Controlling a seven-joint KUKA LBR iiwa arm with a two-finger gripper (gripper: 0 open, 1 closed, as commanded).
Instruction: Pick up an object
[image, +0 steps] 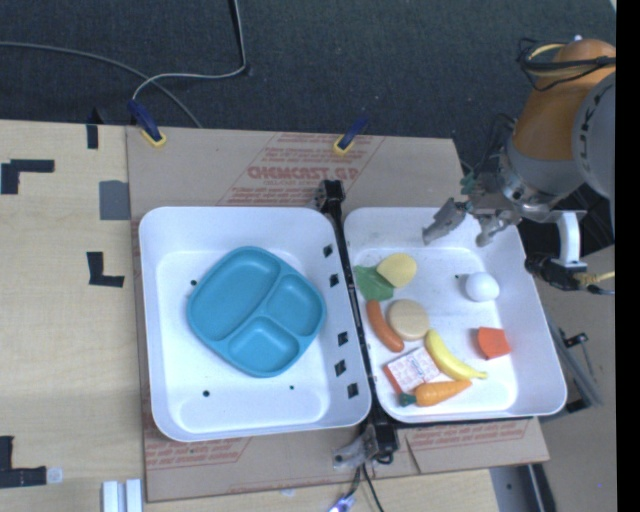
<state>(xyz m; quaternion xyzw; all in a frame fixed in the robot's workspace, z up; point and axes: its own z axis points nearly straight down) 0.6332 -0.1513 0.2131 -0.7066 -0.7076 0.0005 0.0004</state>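
Fingers (463, 229) hang spread and empty over the right bin (530, 330), arm (560, 110) cut off at frame edge.

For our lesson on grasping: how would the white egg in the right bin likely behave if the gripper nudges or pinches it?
The egg looks smooth and rounded, so it would probably roll when nudged. It lies apart from the other items, so little would stop it before the bin wall. Its curved surface could slip from the open gripper unless pinched centrally.
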